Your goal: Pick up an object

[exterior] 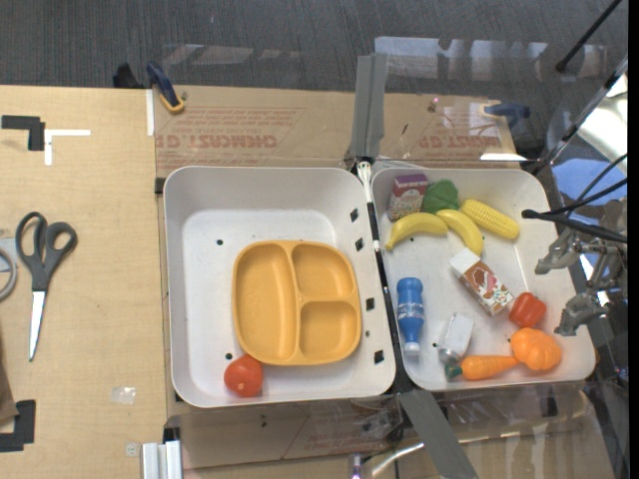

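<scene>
My claw (577, 285) hangs at the right bin's (519, 176) right rim, gripping nothing, though whether it is released or clenched I cannot tell; the red pepper (527, 310) lies nearest, just to its left inside the bin.

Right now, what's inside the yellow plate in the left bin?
Nothing shows in the yellow plate: all three compartments look bare. A red tomato lies just outside it, at its near left corner. The bin floor beneath the plate is covered.

Wooden bench (90, 367): two white bins (190, 297) (529, 183) side by side; scissors (40, 267) at left.
</scene>
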Robot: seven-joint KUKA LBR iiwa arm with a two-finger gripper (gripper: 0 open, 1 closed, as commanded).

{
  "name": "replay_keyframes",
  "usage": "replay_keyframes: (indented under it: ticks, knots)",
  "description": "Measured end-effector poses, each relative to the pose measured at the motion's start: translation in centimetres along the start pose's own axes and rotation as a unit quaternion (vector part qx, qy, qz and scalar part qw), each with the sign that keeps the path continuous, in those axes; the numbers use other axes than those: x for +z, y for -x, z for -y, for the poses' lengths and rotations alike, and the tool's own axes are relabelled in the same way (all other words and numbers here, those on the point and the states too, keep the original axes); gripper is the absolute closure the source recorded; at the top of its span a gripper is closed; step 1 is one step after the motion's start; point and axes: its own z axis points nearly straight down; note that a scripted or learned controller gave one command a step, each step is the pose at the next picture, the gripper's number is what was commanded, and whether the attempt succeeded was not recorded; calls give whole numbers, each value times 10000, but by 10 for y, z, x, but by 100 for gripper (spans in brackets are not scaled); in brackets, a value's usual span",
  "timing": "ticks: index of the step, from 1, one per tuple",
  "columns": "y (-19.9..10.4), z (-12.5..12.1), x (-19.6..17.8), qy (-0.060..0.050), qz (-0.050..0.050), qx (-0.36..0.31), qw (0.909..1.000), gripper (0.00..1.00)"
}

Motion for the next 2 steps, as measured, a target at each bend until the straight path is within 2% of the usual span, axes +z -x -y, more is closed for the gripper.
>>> replay_keyframes:
  ticks: [1,2]
  knots:
    - [17,-21,126,-22,109,1268,9919,0]
    - [131,-34,130,0,154,2897,9570,0]
